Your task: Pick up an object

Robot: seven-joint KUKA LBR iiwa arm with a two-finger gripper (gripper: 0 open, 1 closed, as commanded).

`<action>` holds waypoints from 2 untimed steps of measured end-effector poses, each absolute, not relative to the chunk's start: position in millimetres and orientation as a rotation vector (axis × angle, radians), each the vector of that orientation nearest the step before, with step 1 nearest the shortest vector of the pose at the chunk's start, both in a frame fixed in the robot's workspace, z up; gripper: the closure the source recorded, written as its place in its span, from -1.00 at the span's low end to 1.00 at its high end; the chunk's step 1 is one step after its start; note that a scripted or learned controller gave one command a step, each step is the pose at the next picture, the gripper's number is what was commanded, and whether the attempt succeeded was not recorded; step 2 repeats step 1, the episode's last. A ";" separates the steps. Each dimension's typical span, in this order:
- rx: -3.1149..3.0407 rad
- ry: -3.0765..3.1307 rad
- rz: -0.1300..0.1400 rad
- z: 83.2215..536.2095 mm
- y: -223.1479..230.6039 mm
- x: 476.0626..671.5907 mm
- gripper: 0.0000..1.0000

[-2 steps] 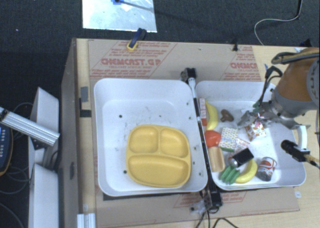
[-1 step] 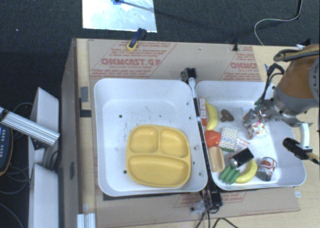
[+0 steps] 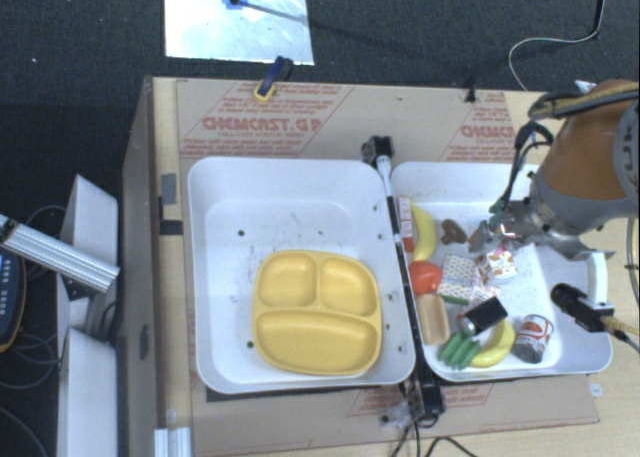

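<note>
Two shallow white bins sit side by side on the bench. Left bin [image 3: 300, 203]: one yellow divided plate [image 3: 318, 311], lying flat toward the near side. Right bin [image 3: 470, 181]: all remaining loose objects, crowded together. A narrow box [image 3: 405, 222] lies along its left wall, with a banana [image 3: 426, 233] just beside it. Nearer the camera are a red piece [image 3: 425, 276] and then a tan block [image 3: 434, 318]. A small brown item [image 3: 454, 231] lies right of the banana, and a checkered packet [image 3: 458, 278] lies near the bin's middle. At the near wall a green item [image 3: 459, 349] touches a second banana [image 3: 497, 347], and a black block [image 3: 486, 314] rests tilted just behind them. A small red-and-white carton [image 3: 498, 266] lies right of the packet. A red-and-white can [image 3: 535, 337] lies toward the near right corner. The gripper [image 3: 500, 232] is over the bin's far half, between the brown item and the carton (contact with either cannot be confirmed). Whether it is open or closed cannot be told. The arm [image 3: 590, 160] enters from the right.
</note>
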State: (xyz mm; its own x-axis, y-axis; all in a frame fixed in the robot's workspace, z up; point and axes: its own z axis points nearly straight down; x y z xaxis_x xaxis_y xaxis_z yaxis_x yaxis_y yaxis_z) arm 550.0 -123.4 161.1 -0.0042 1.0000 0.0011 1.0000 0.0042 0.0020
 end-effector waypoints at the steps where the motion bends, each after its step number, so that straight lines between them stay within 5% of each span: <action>1: 2.216 2.226 0.004 184.4 -22.0 580.8 1.00; 2: 2.216 2.226 0.004 184.4 -22.0 580.8 1.00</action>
